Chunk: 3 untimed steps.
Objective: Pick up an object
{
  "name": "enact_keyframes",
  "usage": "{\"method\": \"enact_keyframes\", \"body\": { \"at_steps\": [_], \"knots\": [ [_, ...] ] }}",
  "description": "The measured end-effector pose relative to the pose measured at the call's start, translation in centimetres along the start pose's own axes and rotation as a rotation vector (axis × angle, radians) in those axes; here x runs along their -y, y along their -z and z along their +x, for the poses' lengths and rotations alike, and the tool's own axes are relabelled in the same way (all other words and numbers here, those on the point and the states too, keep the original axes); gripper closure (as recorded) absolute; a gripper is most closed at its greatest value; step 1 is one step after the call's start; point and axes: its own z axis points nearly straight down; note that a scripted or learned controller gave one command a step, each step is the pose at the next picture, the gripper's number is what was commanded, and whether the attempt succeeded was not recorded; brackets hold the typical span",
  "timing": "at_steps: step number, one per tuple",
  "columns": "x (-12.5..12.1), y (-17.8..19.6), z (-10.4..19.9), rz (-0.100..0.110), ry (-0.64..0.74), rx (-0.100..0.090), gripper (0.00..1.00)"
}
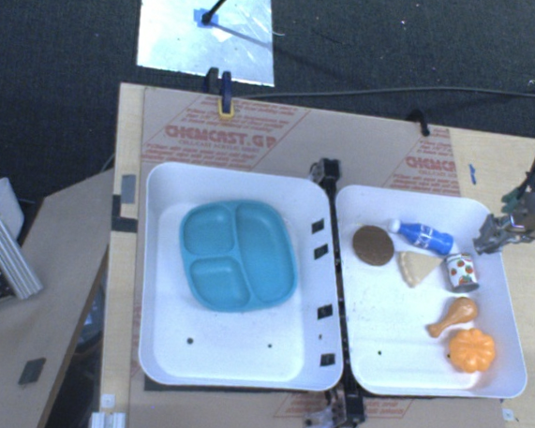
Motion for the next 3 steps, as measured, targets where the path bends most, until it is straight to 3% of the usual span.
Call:
{"method": "enact_keyframes", "body": {
  "at_steps": [3],
  "knots": [
    [-1.6, -0.3, 16.5, 0.003, 0.004, -0.003, 1.00]
  ]
}}
